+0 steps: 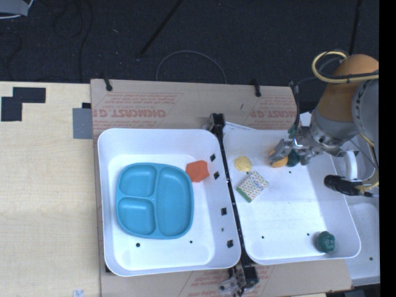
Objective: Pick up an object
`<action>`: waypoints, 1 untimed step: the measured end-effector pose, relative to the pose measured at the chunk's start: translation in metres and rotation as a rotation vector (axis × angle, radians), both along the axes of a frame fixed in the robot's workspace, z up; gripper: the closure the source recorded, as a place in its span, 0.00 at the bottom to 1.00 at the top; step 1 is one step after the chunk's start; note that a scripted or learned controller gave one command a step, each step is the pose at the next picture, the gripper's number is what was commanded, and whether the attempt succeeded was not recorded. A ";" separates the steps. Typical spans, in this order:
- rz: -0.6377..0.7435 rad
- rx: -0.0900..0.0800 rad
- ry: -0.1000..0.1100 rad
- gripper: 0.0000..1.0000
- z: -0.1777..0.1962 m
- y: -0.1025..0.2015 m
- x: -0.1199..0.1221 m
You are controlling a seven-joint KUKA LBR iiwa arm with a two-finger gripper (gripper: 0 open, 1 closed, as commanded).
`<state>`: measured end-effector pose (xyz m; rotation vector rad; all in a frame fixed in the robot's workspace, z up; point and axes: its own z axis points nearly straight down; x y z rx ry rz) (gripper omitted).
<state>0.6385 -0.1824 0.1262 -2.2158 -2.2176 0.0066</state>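
My gripper (283,153) hangs low over the far right part of the right bin (291,228), with the grey arm and its orange band (346,91) reaching in from the right. A small yellow-orange piece (278,161) and a dark green piece (292,159) sit right at the gripper's tip; I cannot tell if either is held. A pale yellow lump (242,164) and a small patterned green-and-white box (252,185) lie to the left of the gripper. A green ball (325,242) rests in the bin's near right corner.
The left bin (111,246) holds a blue divided plate (154,200) and an orange block (197,171) by its far right wall. A black divider (226,190) runs between the bins. A black cable fitting (343,184) sticks in over the right bin's right rim.
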 end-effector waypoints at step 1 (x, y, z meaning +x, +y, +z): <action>0.002 0.000 -0.001 0.00 -0.042 0.002 -0.001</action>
